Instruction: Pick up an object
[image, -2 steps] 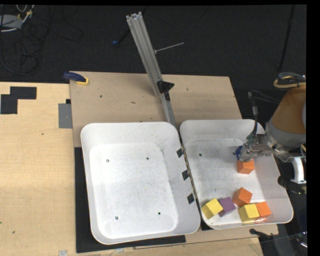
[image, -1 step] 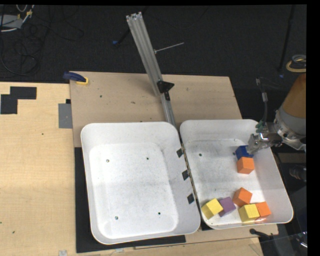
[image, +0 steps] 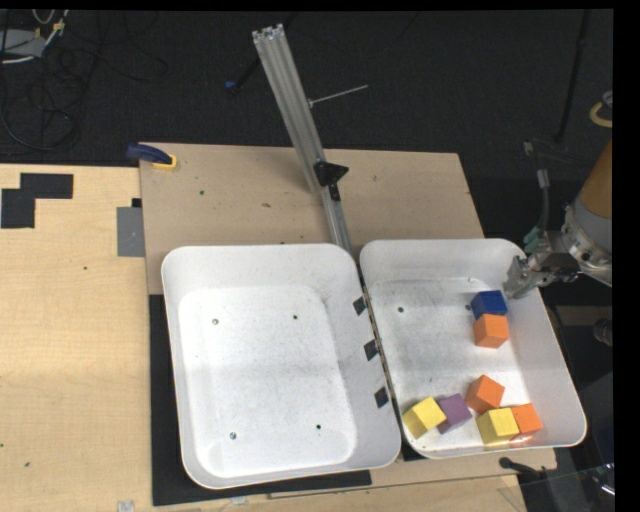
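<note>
My fingers (image: 522, 277) hang just above the blue block (image: 488, 302) in the right bin (image: 440, 262). I cannot tell if they are open. The block looks light and stiff, so I would pinch its flat sides. I see no words anywhere.

The wooden bench (image: 240, 200) carries two white bins (image: 262, 362) (image: 462, 262) side by side near its front edge.
</note>
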